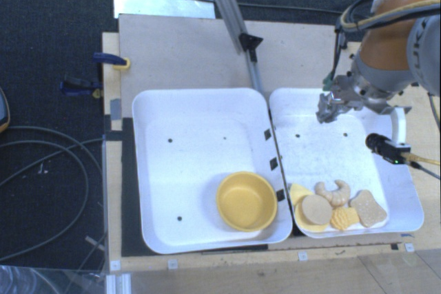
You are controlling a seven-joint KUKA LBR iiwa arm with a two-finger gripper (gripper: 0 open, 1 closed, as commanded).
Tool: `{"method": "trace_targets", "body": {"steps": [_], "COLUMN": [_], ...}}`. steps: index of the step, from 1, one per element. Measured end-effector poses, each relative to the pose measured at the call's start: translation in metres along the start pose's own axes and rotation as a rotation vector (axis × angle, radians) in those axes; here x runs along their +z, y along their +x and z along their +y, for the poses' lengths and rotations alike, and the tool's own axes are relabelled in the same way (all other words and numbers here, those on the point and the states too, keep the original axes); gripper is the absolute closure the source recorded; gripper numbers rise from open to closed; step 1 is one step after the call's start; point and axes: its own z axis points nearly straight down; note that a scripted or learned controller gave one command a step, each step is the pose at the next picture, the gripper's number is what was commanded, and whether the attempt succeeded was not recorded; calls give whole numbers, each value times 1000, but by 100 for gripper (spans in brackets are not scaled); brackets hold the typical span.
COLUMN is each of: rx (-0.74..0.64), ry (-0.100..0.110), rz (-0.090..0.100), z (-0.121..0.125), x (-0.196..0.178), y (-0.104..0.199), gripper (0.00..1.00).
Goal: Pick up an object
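A yellow bowl (247,200) sits in the left bin (172,113) near its front right corner. Several tan and yellow toy food pieces lie along the front of the right bin (310,148): a round beige disc (317,210), a curled shrimp-like piece (335,192), a yellow ridged piece (344,218) and a tan slice (368,209). My gripper (328,109) hangs over the back of the right bin, well behind the food pieces, with nothing seen in it.
A slanted metal pole (227,0) crosses the bench behind the bins. A blue and yellow clamp (103,62) grips the bench's left edge. Cables lie on the dark floor at left. A black fitting (386,147) sits at the right bin's right wall.
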Motion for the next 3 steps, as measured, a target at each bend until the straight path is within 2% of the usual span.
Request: {"method": "trace_targets", "body": {"steps": [2,3], "rx": [0,0], "ry": [1,1], "rz": [1,0], "z": [-26,-32], "x": [-20,-12], "y": [97,144], "gripper": [100,100]}}
